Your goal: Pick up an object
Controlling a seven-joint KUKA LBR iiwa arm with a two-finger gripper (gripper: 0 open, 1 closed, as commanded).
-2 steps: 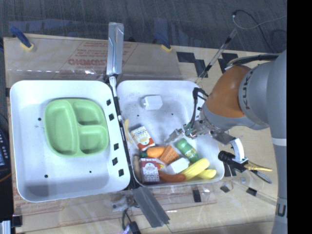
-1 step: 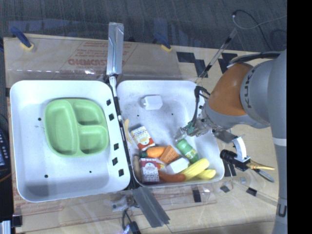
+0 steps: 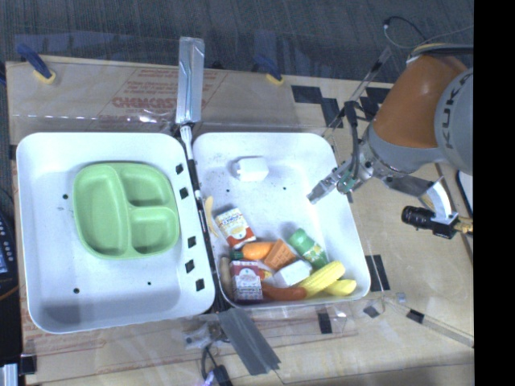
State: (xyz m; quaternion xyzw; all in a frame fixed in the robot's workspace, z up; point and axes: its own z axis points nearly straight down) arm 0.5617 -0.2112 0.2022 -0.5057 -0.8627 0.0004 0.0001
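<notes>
Objects: toy food [image 3: 278,268] heaped at the right bin's [image 3: 265,147] near end; white block [image 3: 249,168] alone, farther back.
Hand [image 3: 322,190]: over the bin's right side, holding nothing; finger state unclear.
Advice: take the isolated block, descending straight.
Left bin: green tray [image 3: 126,208].

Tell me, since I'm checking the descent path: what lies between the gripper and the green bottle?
In the camera view, bare white bin floor lies between the gripper and the green bottle; nothing stands in that stretch.
</notes>
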